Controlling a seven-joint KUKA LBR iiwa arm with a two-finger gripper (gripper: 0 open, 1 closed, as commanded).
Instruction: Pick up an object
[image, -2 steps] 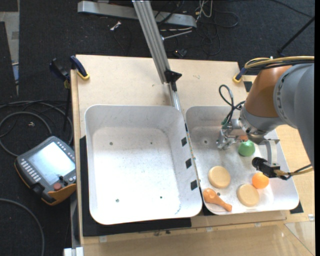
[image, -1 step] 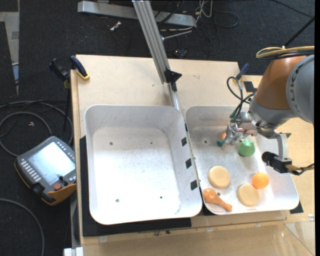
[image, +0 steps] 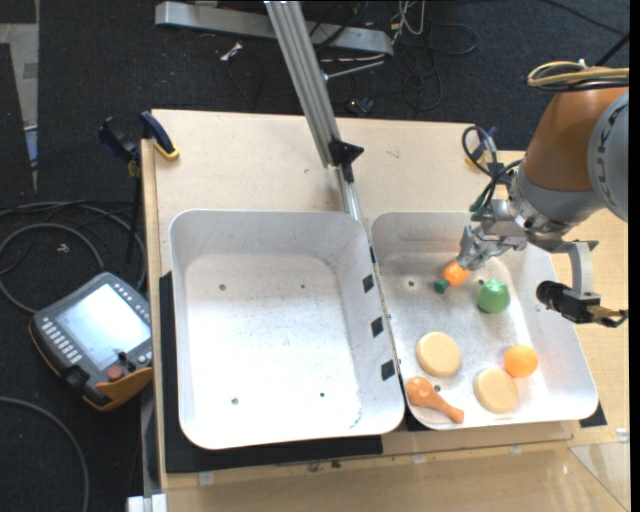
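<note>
pale wooden bench (image: 250, 165) on a dark carpeted floor (image: 70, 90). loose black cables (image: 40, 250) coiled on the floor at left, beside a handheld control pad (image: 92, 338) with a lit screen. slanted metal pole (image: 310, 90) crossing the bench's far edge; more cables at top.

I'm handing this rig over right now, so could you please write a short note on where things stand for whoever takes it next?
Gripper: low in the right bin, at the small orange piece with a dark green end; a grasp is not confirmed.
Also in the right bin: green round object, orange ball, two cream discs, orange pear-shaped piece near the front left corner.
Done: the arm has reached an object.
Left: nothing is lifted yet; secure a grasp and raise it.
</note>
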